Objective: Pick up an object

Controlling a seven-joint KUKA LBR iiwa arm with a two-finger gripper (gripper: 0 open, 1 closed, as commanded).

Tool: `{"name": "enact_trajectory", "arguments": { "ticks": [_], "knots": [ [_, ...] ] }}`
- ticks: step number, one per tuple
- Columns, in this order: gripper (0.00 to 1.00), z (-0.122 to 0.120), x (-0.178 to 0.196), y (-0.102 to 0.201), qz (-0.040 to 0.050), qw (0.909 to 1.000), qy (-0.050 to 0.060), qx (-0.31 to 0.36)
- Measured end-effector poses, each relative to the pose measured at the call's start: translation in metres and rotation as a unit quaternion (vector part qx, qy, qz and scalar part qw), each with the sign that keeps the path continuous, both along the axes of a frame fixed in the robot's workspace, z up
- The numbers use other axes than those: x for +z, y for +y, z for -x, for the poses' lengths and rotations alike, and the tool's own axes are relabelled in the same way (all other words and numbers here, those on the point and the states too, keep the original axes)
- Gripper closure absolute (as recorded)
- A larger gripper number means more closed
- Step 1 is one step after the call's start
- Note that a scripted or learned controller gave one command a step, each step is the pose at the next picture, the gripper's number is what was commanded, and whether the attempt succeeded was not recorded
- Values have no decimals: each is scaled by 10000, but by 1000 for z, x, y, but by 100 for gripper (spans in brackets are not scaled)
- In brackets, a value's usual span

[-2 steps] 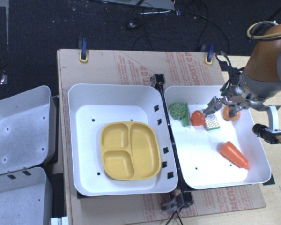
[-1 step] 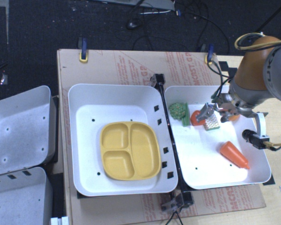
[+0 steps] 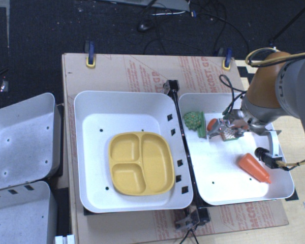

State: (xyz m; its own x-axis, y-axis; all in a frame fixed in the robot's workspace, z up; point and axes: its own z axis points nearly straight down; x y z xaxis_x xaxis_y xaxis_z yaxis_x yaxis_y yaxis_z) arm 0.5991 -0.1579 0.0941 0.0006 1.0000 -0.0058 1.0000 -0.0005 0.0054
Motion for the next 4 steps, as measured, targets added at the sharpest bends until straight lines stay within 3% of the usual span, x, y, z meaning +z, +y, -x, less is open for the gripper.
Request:
{"name": "enact_trajectory", "arguments": {
  "ticks": [1,4],
  "knots": [
    [100,-3,15,-1,16,10000,-51,-1],
    [100,-2,185,-12,-14,10000,-12,20]
  ]
}}
